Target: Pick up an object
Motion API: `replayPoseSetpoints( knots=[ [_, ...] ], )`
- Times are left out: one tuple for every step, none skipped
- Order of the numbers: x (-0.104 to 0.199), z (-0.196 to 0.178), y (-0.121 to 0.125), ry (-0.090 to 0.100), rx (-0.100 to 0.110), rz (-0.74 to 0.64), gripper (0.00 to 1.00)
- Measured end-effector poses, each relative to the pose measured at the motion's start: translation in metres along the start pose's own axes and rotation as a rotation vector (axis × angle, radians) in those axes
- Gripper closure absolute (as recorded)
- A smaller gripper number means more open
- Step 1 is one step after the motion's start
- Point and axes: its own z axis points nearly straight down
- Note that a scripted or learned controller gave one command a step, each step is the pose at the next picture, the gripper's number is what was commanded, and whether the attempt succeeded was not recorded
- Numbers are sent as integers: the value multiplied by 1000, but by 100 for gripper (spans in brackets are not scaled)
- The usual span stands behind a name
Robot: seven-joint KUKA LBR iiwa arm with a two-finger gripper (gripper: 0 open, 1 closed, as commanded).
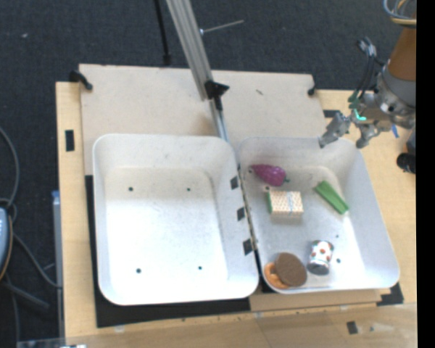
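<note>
Tan bench (152,100) sitting on dark carpet, two white bins, five objects all lying in the right bin (370,216).
Gripper (346,135) hovering released over right bin's far rim, gripping nothing; purple toy (268,172), sponge block (286,203), green piece (331,196), brown disc (291,269), spotted cup (320,255) lying nearer, well apart from it.

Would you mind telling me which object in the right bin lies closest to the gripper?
The flat green bar does. It lies toward the right bin's upper right, just below the gripper, while the purple piece and the tan block sit further left.
</note>
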Motion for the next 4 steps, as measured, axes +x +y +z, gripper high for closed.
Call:
replayPoseSetpoints(
  knots=[
    [0,-3,1,-3,-4,-3,0],
    [0,60,3,-2,1,-2,0],
    [-4,103,-3,-2,1,2,0],
    [-5,155,-4,-2,1,2,0]
  ],
)
